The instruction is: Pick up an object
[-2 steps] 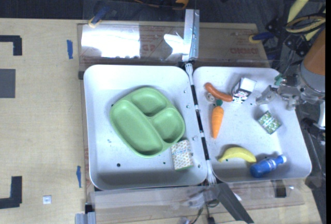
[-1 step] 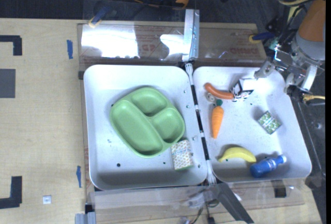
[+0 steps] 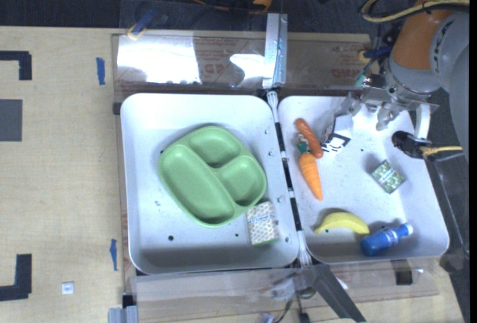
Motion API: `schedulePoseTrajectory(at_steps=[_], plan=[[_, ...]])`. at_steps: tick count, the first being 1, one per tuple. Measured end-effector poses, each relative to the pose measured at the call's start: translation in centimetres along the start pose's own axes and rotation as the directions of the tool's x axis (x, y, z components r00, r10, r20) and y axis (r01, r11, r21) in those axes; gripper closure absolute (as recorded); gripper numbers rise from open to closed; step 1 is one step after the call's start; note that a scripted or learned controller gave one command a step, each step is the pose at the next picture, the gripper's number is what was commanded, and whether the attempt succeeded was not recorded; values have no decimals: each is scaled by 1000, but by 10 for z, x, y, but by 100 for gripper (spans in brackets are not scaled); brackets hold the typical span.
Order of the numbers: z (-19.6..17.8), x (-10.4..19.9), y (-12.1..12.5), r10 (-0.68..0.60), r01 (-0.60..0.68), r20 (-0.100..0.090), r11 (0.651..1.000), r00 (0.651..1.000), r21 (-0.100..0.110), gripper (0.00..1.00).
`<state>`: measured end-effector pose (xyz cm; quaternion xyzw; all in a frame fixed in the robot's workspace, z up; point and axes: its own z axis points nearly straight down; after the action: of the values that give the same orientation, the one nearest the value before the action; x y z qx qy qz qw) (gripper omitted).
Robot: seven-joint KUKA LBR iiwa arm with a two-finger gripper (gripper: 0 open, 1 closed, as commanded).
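Note:
The right bin (image 3: 428, 239) holds an orange carrot (image 3: 311, 174), with a shorter red-orange carrot-like piece (image 3: 308, 137) just behind it. A yellow banana (image 3: 341, 223) and a blue bottle (image 3: 385, 237) lie near its front wall, and a small green patterned packet (image 3: 387, 175) sits toward the right. My gripper (image 3: 367, 114) hangs over the far right part of this bin, open, with nothing between its fingers. It is behind and to the right of the carrots, and clear of them.
The left bin (image 3: 141, 239) holds a green divided plate (image 3: 212, 174) and a small patterned packet (image 3: 261, 224) at its front right. A small black-and-white tag (image 3: 335, 141) lies beside the carrots. A metal divider (image 3: 276, 53) and a clear panel stand behind the bins.

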<state>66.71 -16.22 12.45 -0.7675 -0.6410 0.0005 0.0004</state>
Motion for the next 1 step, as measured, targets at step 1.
schedulePoseTrajectory(at_steps=[1], plan=[[25,69,-12,-121,121,-1,993,993,-1,0]])
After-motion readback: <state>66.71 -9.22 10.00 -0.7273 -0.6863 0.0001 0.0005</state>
